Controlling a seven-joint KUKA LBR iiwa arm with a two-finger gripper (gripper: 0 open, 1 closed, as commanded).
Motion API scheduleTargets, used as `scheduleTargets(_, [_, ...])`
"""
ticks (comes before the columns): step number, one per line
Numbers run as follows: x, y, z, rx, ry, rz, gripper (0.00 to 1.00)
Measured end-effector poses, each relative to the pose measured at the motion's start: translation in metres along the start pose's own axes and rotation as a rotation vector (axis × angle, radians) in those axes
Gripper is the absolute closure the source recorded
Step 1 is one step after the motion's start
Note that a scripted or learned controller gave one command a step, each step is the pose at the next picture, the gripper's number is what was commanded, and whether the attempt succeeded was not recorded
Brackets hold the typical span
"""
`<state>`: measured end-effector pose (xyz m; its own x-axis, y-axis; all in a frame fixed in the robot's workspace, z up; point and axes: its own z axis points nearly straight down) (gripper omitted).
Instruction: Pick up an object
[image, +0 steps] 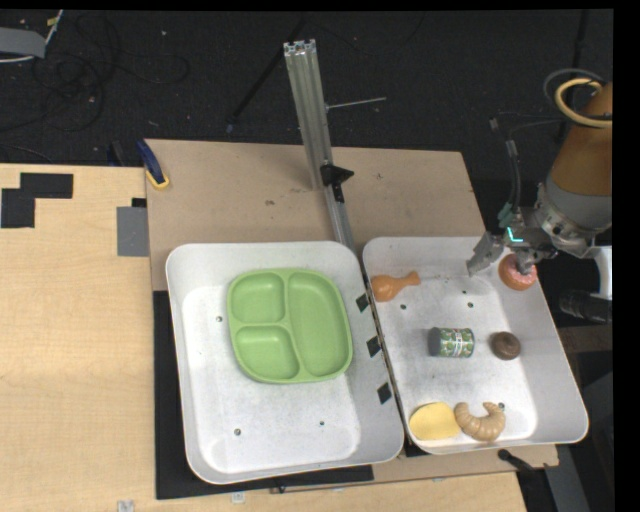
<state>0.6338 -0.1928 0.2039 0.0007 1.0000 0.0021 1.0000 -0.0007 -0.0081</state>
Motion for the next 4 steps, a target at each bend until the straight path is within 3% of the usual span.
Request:
scheduleTargets(1, [0.0, 0.001, -0.003, -0.006, -0.001, -0.001, 0.0])
scheduleTargets(3, [0.005, -0.001, 0.113, -0.005, 0.0, -0.001, 0.0])
scheduleTargets(4, [0.003, 0.0, 0.098, -0.013, -0.007, -0.003, 1.0])
